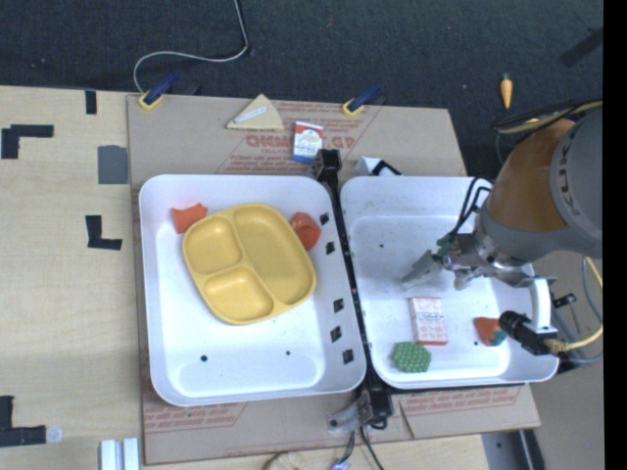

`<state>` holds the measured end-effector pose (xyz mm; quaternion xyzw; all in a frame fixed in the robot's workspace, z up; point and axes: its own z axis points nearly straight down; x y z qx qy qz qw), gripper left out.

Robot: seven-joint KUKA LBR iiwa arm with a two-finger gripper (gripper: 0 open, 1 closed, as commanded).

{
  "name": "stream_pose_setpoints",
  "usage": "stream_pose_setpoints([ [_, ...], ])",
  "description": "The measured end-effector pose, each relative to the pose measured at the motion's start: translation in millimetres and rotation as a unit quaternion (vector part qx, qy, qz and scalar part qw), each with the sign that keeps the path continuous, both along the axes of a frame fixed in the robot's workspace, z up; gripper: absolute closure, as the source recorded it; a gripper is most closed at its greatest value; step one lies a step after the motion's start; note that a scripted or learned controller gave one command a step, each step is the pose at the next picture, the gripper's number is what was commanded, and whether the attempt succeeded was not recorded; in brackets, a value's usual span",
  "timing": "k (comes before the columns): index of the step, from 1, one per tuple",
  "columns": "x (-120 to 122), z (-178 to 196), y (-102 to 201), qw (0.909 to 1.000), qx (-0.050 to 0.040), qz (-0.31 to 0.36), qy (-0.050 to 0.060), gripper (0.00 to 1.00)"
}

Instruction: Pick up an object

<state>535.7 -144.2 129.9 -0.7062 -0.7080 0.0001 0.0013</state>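
Observation:
My gripper (428,268) hangs over the middle of the right bin (392,209), its fingers pointing left and spread apart with nothing between them. Just below it lies a small white and red packet (427,320). A green round object (411,357) sits near the bin's front edge. An orange piece (487,330) lies at the front right, beside the arm's black fitting. The left bin (162,292) bears a yellow divided plate (250,261) with an orange piece (188,215) to its left and a red-orange piece (307,229) to its right.
The grey arm with its orange band (534,179) covers the right bin's right side. A small carton (308,142) and a tan wedge (258,115) lie on the cardboard behind the bins. A black divider (338,262) runs between the bins.

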Motion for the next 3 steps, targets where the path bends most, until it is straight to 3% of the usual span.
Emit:
stream_pose_setpoints([
  [1,-50,-28,13,1.0,-0.0002,-0.001,0.001,0.0],
  [2,-49,-19,13,1.0,0.0004,-0.001,0.001,1.0],
  [3,-37,54,91,1.0,-0.0003,0.0,-0.001,1.0],
])
